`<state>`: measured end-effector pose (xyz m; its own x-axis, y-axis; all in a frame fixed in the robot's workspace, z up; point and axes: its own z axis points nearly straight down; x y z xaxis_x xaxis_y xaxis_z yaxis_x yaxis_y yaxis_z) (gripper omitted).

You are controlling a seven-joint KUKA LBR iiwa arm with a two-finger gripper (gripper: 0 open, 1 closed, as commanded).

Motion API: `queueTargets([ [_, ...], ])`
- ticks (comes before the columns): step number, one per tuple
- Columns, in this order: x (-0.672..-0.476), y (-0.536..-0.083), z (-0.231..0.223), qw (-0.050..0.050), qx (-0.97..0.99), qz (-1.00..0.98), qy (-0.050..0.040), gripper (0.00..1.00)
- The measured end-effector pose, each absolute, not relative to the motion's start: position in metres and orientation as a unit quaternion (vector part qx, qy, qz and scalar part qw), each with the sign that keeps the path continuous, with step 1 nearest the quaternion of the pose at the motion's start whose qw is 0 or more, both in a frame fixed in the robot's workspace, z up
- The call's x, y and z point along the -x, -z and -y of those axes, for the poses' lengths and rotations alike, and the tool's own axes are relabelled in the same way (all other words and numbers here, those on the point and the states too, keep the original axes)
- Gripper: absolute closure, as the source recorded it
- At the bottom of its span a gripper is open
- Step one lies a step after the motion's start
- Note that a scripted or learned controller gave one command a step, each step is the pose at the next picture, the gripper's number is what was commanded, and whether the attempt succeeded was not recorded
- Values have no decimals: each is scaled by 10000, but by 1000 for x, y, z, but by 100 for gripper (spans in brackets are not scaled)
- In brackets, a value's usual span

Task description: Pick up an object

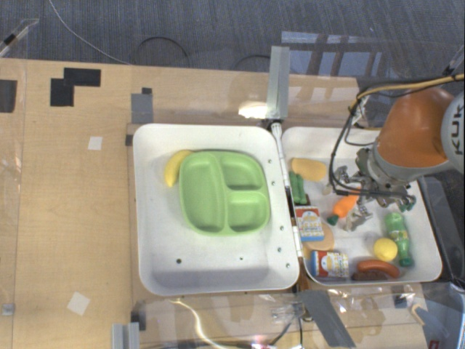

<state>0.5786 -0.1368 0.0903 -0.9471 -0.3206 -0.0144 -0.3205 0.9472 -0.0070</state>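
The orange toy [344, 205] lies in the right bin [434, 265], just beside the gripper [361, 211], which hangs over the bin's middle; whether the fingers are open or closed cannot be told. Near it lie a lemon [385, 249], a green bottle [397, 227] and a can [329, 264]. The left bin [152, 217] carries a green divided plate [223, 192] over a banana [173, 167].
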Motion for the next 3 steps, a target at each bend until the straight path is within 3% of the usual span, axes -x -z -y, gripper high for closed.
queueTargets([
  [1, -584, -106, 135, 168, 1658, -9860, 43, 100],
  [2, -595, -219, 128, 105, 1174, -9930, 27, 100],
  [3, -641, -277, 207, 71, 2698, -9629, 40, 100],
])
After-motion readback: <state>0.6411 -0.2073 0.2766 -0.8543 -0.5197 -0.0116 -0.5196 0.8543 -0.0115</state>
